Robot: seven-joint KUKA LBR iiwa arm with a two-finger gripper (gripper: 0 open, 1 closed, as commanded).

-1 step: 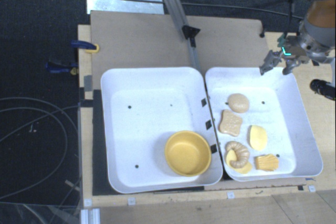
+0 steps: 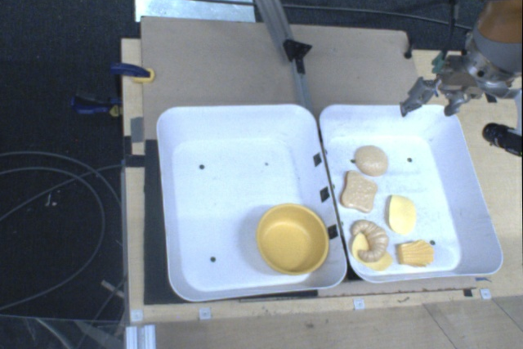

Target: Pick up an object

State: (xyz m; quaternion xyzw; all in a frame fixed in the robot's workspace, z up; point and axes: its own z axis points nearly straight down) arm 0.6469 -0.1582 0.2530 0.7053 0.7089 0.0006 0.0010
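My gripper (image 2: 431, 104) hangs over the far right corner of the right bin (image 2: 458, 145), open, with nothing between its two fingers. Below it in that bin lie several food pieces: a pale round bun (image 2: 370, 159), a tan cracker-like square (image 2: 359, 192), a yellow slice (image 2: 401, 214), a curled croissant (image 2: 370, 239) and a ridged orange-yellow piece (image 2: 415, 253). The bun is nearest the gripper, down and to its left. A yellow bowl (image 2: 292, 238) stands in the left bin (image 2: 221, 167), near that bin's front right.
A slanted grey pole (image 2: 270, 0) crosses the brown board behind the bins and ends at a black clamp (image 2: 297, 51). Black clips (image 2: 322, 194) sit along the seam between the bins. Blue and yellow clamps (image 2: 122, 86) grip the bench's left edge. Cables lie on the floor.
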